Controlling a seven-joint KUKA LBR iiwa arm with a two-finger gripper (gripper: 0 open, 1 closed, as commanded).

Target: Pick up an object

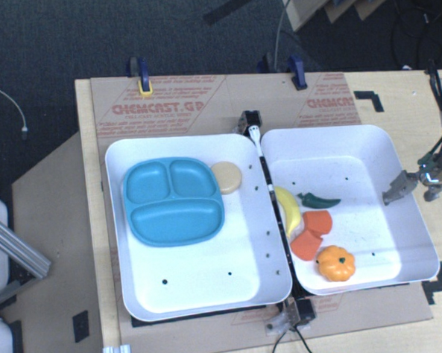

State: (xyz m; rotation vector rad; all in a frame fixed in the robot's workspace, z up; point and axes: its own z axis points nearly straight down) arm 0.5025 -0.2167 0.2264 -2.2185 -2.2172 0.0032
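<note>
Your gripper (401, 187) sits at the right bin's (353, 138) right rim holding nothing, can't tell its state, while the pickable stuff, banana (288, 209), pepper (319, 199) and pumpkin (336, 263), bunches along that bin's left side, well apart from it.

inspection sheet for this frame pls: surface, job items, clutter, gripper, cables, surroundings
Surface: bench with printed board, two white bins; left bin, right bin.
Job's things: right bin holds banana, green pepper, two orange-red pieces, small pumpkin; left bin holds blue divided plate, tan disc.
Clutter: nothing seen.
Gripper: gripper at right bin's right rim, holding nothing visible.
Cables: cable below bench front; white cable on floor.
Surroundings: dark carpet; blue clamps at back edge.
</note>
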